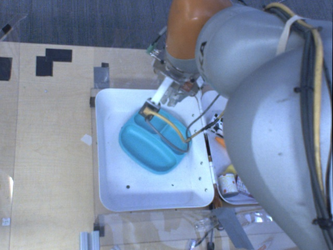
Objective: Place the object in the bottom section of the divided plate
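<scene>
The claw point(177, 94) hangs over the far edge of the left bin, just above the upper end of the blue divided plate. It is too hidden under the wrist to tell whether it is spread or closed, and nothing can be seen in its hold. The grey arm point(270, 113) fills the right side and covers most of the right bin point(225, 196). The left bin point(112, 191) sits on the pale bench point(47, 155). The divided plate point(153, 145) lies slantwise in its middle, the big section toward the lower left and the smaller sections nearest the claw. In the right bin, beside the arm, stand a small white can point(227, 183) and an orange thing point(219, 139).
</scene>
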Controlling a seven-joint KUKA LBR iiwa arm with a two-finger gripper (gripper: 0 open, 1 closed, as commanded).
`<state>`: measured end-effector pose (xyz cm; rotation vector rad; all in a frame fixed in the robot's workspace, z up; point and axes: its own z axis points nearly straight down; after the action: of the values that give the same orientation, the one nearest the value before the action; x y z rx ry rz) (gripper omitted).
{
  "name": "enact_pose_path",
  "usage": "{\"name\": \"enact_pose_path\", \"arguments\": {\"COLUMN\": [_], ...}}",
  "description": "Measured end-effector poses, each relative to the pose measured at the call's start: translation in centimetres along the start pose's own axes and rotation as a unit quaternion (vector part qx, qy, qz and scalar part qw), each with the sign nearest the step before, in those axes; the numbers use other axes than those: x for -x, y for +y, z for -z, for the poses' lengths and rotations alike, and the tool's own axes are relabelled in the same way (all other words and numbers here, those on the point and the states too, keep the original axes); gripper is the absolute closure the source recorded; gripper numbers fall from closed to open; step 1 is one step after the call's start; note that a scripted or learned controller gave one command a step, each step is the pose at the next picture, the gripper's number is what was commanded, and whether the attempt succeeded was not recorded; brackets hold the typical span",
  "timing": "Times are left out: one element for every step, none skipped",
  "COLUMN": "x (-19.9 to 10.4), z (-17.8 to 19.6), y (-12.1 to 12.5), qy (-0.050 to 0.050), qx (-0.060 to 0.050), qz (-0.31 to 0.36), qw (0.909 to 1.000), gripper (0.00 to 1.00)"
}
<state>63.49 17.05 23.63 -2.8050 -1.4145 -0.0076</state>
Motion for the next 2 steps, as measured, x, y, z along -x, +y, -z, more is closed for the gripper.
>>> {"name": "enact_pose_path", "arguments": {"x": [2.9,6.7], "z": [-3.2,-0.9], "y": [-1.6,0.1], "qy": [-0.001,-0.001], "qx": [-0.001,-0.001], "qz": [0.0,0.044], "qw": [1.0,0.999], "gripper": [1.0,1.0]}}
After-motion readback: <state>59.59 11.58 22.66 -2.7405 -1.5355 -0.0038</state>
